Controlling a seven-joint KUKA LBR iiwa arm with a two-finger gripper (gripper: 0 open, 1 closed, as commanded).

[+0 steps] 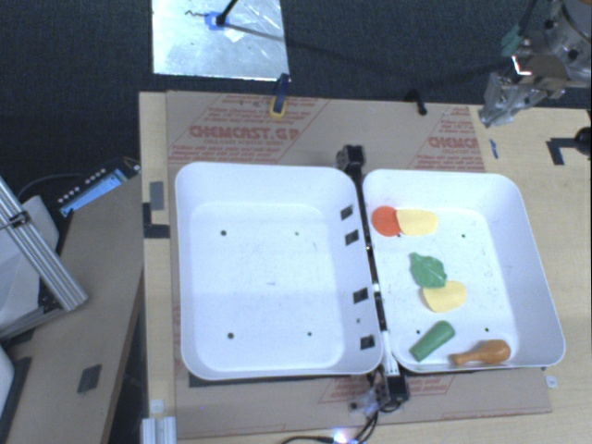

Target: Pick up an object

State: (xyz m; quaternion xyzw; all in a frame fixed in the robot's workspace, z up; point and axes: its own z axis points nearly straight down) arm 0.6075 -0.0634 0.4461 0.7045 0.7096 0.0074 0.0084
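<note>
Grey metal of the arm's wrist shows at the top right corner, cut off by the frame edge so that the rest of the arm is out of sight. The gripper [497,109] hangs from it over the brown bench board [388,128], beyond the far right corner of the right bin [532,248], and above no bin at all. Its tip is small and blurred against the board; whether it is spread or closed cannot be told, and nothing can be made out in its grasp.

All the loose things lie in the right bin, nearer the camera than the gripper and to its left. Closest to it are an orange-red round piece [385,220] and a pale yellow piece [417,221], touching side by side near the bin's far wall. Further from the gripper come a green leafy piece [428,269] and, just beside it, a second yellow piece [445,296]. Furthest, by the near wall, lie a green cylinder [432,339], tilted, and an orange-brown piece [483,352], perhaps a drumstick shape, its outline hard to read.

The left bin [199,248] sits well apart from the gripper, joined to the right bin along a dark clipped seam [367,266].
</note>
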